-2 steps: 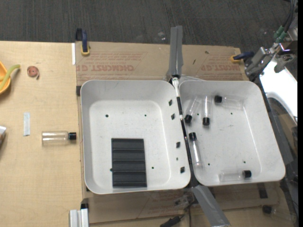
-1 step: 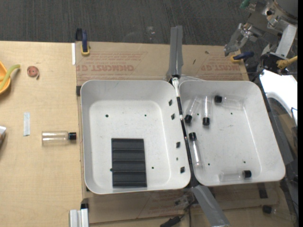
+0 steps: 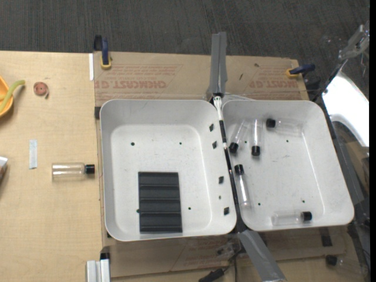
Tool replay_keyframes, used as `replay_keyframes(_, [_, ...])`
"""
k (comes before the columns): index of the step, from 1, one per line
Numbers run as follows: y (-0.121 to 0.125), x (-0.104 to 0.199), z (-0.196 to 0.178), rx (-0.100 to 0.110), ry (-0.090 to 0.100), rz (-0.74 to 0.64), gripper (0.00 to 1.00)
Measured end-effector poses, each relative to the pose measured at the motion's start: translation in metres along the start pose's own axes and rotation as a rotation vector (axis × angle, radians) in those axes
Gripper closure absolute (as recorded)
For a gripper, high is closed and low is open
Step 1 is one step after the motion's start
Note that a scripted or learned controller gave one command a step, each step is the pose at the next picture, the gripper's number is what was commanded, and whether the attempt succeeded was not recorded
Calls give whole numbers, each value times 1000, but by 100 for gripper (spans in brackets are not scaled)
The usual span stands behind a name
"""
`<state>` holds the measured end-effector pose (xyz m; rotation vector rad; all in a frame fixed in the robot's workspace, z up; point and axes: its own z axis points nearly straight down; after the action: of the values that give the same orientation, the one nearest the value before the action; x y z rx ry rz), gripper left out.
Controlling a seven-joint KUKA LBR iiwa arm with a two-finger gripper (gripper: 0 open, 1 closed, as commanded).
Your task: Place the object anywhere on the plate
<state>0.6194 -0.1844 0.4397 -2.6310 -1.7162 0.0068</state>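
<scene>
We see two bins, left [image 3: 117,157] and right [image 3: 329,175]: white plastic, smooth, semi-gloss, speckled with dark specks. Ribbed plate [image 3: 159,202] in the left bin: black, matt, looks like plastic or rubber. Vials [image 3: 241,184] in the right bin: clear, glossy, plastic or glass we can't tell, black caps. Another clear vial [image 3: 71,170] on the bench. Bench [image 3: 47,228]: light wood, smooth, matt. Sheet under the bins [image 3: 153,78]: brown cardboard, matt, printed red. Divider bar [image 3: 218,63]: grey metal, dull. Floor [image 3: 176,10]: dark grey, rough, carpet-like.
</scene>
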Motion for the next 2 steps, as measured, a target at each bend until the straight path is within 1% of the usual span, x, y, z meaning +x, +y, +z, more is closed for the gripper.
replay_keyframes(1, [3,60,0,1,0,297,0])
replay_keyframes(2, [23,-22,1,2,0,554,0])
